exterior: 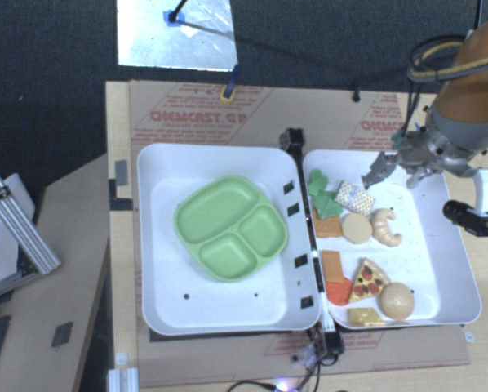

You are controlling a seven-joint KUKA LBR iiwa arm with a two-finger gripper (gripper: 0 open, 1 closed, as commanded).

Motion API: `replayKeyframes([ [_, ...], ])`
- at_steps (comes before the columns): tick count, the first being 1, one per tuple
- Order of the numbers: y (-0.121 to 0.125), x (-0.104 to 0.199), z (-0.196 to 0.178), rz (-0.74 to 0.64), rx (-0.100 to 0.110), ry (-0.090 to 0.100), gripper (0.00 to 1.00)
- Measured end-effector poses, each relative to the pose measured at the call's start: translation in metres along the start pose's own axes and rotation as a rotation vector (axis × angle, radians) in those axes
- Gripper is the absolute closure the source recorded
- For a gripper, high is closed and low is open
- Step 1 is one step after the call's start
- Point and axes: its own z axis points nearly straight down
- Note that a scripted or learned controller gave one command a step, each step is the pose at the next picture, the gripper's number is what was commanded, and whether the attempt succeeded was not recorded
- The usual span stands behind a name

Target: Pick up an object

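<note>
End effector [381, 170] above right bin's [456, 260] bare far strip.

Both bins [154, 219] are plain white, and the left one carries a pale green divided plate [230, 228]. In the right bin [452, 260] the toy food runs warm — a tan croissant [386, 226], a beige round cracker [357, 229], an orange slab [331, 265] beside a red piece [339, 291], a pizza slice [367, 281] yellow with red dots, a cream-brown bun [397, 300] — against dark green leaves [321, 194] and a small packet [354, 197] checked white, red and yellow. The arm [472, 88] is grey with an orange band, the bench board [203, 113] tan with red lettering.
</note>
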Motion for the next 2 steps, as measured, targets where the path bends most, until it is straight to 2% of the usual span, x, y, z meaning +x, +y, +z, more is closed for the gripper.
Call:
replayKeyframes([
  [1,0.002,0.000,-0.007,-0.002,-0.012,-0.002,0.00],
  [2,0.005,0.002,0.056,0.000,-0.007,-0.001,0.00],
])
